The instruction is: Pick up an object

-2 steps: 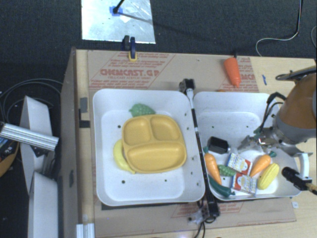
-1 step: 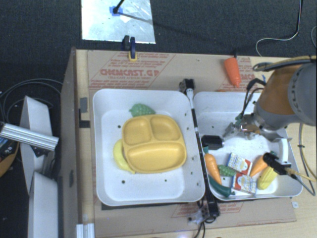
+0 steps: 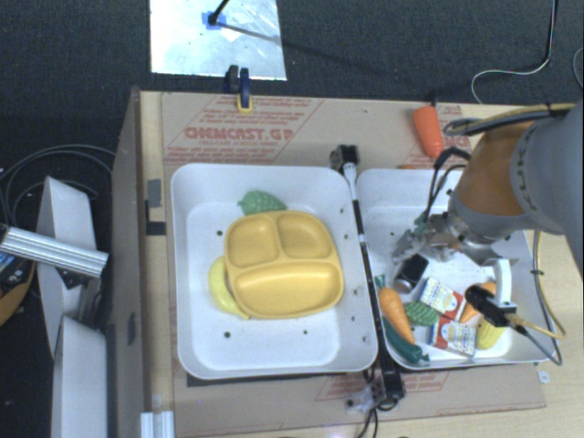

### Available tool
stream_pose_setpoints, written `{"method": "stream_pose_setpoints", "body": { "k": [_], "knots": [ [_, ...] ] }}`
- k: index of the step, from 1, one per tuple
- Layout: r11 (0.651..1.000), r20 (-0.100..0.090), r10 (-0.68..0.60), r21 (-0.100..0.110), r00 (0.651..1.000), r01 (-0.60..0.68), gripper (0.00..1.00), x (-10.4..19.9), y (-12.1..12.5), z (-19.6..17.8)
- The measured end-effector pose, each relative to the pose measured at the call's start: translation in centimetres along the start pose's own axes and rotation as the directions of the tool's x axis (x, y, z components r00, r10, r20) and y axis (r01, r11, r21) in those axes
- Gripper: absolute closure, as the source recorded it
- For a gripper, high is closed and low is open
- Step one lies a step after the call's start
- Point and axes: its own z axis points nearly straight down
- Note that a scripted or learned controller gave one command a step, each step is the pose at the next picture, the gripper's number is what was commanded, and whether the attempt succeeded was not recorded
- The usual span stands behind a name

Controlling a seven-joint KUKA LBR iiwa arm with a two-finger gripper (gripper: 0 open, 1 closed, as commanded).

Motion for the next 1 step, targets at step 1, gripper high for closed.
{"method": "stream_pose_setpoints", "body": {
  "k": [1],
  "knots": [
    [1.0,-0.001,-0.003,-0.002,1.0,0.003,1.0,0.07,0.1,-1.06]
  ]
}}
